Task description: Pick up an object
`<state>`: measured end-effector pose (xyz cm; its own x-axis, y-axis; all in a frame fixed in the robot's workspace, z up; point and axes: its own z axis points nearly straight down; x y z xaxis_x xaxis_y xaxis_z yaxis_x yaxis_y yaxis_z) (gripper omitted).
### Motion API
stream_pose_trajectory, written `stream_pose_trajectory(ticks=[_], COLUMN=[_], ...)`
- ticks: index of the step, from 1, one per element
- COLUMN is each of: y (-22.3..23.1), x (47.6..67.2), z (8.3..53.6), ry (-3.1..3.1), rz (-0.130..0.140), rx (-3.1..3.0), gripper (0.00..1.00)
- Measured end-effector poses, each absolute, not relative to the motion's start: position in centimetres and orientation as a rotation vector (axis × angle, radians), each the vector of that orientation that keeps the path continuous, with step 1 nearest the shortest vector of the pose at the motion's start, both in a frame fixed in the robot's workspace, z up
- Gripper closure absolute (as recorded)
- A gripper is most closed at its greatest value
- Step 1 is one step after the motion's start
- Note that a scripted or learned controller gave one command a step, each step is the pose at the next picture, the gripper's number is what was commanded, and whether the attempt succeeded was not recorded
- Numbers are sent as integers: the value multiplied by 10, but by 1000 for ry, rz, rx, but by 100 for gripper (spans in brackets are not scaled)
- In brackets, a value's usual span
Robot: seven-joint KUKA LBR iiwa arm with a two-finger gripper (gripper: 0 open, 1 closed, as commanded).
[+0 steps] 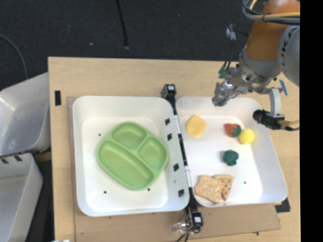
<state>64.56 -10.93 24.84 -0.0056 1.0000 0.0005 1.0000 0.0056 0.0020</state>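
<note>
Jaws (220,99) hover over far rim of right shallow white bin (262,185), open or closed: cannot tell. Nearest candidate, rounded yellow food piece (197,126), lies near. Risk: descent here strikes rim; small red piece (231,129) and yellow ball (246,136) touch, invite double grab.

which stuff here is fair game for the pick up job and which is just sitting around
For the job:
- gripper, above the right bin's far edge
- yellow piece
- red piece
- small yellow ball
- dark green piece
- cracker-like pieces

Just lying about:
- green divided plate in the left bin
- right bin itself
</note>
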Motion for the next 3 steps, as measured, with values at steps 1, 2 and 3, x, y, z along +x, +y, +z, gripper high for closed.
stream_pose_trajectory(ticks=[1,2,3], y=[-50,-4,50], x=[644,625,620], z=[246,238,231], ry=[2230,2227,2229], rz=[2,-1,0], rx=[2214,2217,2215], gripper=[100,100,100])
